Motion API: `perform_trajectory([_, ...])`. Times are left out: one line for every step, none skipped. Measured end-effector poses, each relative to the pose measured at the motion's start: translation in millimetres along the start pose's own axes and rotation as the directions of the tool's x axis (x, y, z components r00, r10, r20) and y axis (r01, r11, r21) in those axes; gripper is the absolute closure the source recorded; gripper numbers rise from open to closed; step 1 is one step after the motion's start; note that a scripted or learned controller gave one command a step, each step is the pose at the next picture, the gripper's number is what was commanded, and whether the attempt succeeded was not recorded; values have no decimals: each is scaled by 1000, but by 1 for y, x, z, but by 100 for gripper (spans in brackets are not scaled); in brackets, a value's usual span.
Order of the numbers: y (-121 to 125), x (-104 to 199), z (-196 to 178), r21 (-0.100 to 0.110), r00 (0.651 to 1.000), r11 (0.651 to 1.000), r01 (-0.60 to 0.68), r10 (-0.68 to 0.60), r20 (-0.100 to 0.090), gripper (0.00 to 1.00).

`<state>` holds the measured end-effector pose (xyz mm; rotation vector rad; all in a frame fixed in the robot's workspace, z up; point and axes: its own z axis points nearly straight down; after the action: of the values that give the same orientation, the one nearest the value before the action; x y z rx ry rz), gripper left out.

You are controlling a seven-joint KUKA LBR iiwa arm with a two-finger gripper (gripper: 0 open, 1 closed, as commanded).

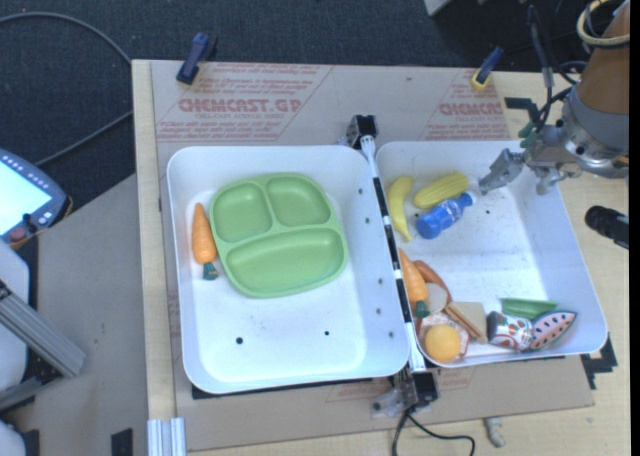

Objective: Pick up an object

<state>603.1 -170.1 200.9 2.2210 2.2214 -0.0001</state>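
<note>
Currently, from the camera view above the bench, my gripper [520,166] sits at the upper right of the frame, over the upper right corner of the right bin [578,254]. My fingers [497,175] are spread apart, with nothing between them.

Contents of the right bin: a yellow banana [400,206] lies against the left wall, upper part. A corn cob [441,188] lies just beside it, to its right. A blue bottle [441,216] lies tilted directly below the corn cob, nearest to my fingers but apart from them. A carrot piece [413,280] lies lower along the left wall. An orange fruit [444,343] rests in the lower left corner. A striped fish-shaped item [533,329] lies along the lower edge.

Contents of the left bin [272,349]: a green divided plate [276,234] sits in the upper middle. An orange carrot [203,236] lies just beside its left edge.
</note>
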Motion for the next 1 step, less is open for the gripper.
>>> perform_trajectory([-52, 56, 92, 2, 1000, 1000, 0, 0, -1, 0])
